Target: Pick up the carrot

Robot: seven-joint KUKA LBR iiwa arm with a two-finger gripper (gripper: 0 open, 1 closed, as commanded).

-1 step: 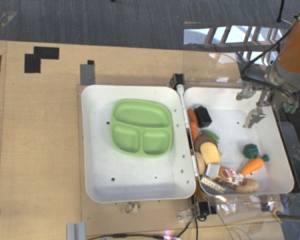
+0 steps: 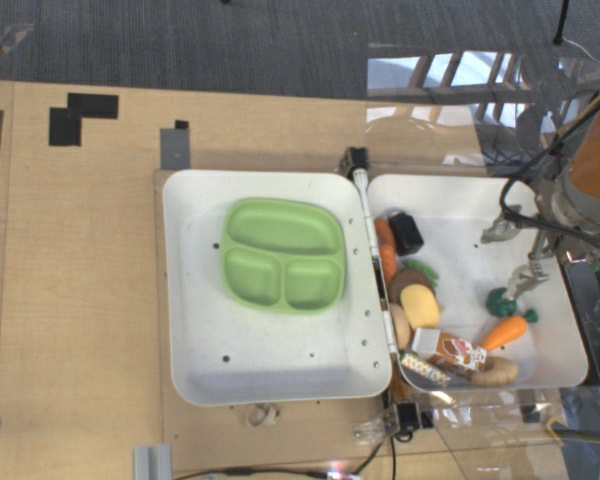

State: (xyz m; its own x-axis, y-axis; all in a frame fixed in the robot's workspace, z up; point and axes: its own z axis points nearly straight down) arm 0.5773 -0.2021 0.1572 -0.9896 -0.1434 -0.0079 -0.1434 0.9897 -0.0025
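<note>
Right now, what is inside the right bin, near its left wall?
Against the right bin's left wall lie an orange-red piece, a black block, a brown item and a yellow item, crowded together. Whatever lies beneath this pile is covered.

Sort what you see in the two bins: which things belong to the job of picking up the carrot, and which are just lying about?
Belongs to the job:
carrot
gripper

Lying about:
green divided plate
black block
yellow potato-like piece
small carton
tan root-shaped piece
</note>
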